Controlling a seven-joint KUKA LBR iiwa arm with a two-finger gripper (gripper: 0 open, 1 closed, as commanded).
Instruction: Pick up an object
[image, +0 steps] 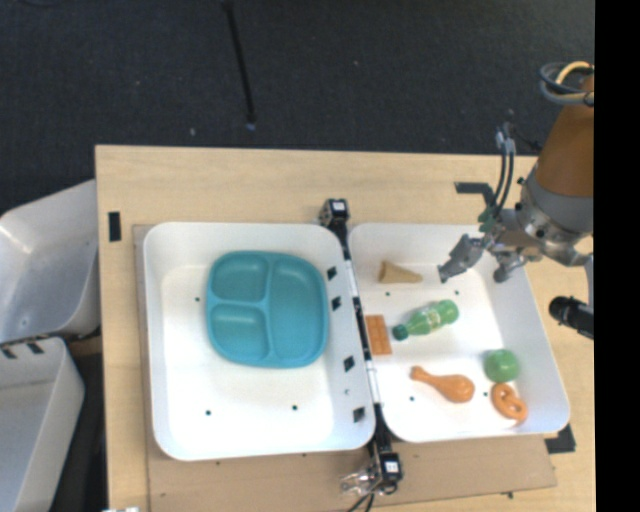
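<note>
The right bin (520, 300) holds several small objects. A tan wedge (400, 272) lies near its far left corner. A green bottle (427, 320) lies on its side in the middle, with an orange-brown block (377, 335) to its left by the bin wall. Toward the front are an orange drumstick shape (445, 384), a green ball (502, 365) and an orange pretzel shape (509, 401). My gripper (482, 262) hangs over the bin's far right part, above and to the right of the bottle. It is open, its two fingers spread with nothing between them.
A teal divided plate (268, 306) lies in the left bin (170, 400). The raised divider (355, 320) with black clips runs between the bins. A white container (40, 270) stands off the bench at the left.
</note>
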